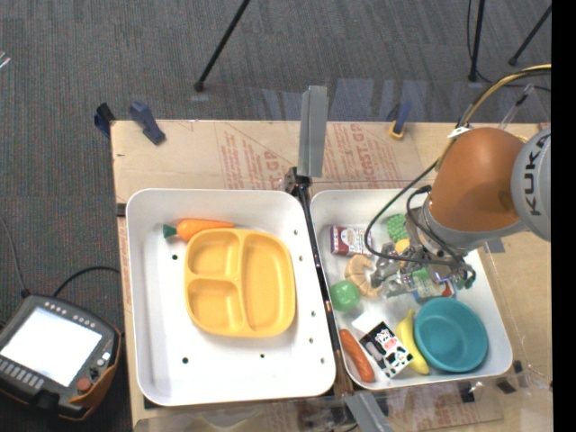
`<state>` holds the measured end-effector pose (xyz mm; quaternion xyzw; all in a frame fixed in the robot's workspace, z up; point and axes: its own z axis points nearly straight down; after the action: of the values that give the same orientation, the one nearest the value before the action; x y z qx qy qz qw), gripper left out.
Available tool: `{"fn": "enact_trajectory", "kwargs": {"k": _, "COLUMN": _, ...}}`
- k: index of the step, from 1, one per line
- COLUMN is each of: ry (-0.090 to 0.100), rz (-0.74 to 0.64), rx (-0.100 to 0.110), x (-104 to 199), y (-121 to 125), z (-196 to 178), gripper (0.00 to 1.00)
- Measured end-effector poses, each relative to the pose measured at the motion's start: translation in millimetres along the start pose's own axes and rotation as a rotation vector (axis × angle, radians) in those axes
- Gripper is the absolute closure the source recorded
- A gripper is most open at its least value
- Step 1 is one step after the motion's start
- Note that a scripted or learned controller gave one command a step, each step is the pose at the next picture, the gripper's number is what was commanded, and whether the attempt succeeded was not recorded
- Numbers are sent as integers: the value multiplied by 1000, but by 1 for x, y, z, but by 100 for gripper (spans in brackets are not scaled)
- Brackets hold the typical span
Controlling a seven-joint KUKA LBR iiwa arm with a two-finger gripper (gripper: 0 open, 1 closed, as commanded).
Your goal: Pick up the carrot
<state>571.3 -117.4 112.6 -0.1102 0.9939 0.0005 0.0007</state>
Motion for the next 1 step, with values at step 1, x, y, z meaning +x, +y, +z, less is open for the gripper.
{"fn": "enact_trajectory", "kwargs": {"k": 1, "ry": -1, "rz": -135, "rx": 0, "x": -20, "y": -16, "z": 9, "gripper": 100}}
